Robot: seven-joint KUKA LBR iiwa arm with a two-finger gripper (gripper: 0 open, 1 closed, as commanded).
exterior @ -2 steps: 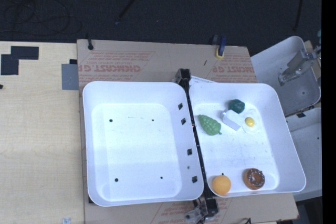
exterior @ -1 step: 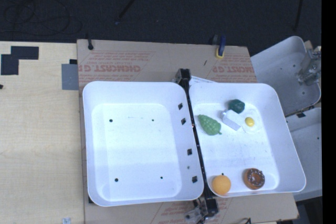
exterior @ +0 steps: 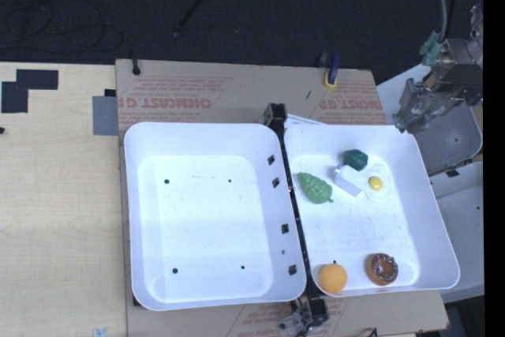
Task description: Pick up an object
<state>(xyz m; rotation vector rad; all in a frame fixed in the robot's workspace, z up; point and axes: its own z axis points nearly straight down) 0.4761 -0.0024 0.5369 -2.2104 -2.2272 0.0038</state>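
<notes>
The right bin (exterior: 430, 229) holds several small items. A light green bumpy piece (exterior: 316, 189) lies near its left wall. A dark green piece (exterior: 355, 159), a white block (exterior: 346, 182) and a fried-egg toy (exterior: 375, 184) cluster toward the back. At the front lie an orange ball (exterior: 333, 278) and a chocolate donut (exterior: 383, 269). My gripper (exterior: 412, 111) hangs above the bin's far right corner, away from all of them, with nothing visibly held.
The left bin (exterior: 150, 146) stands beside the right one, joined by a black divider strip (exterior: 286, 193). Both rest on a cardboard sheet (exterior: 237, 95). A blue and yellow clamp (exterior: 331, 70) sits at the sheet's back edge.
</notes>
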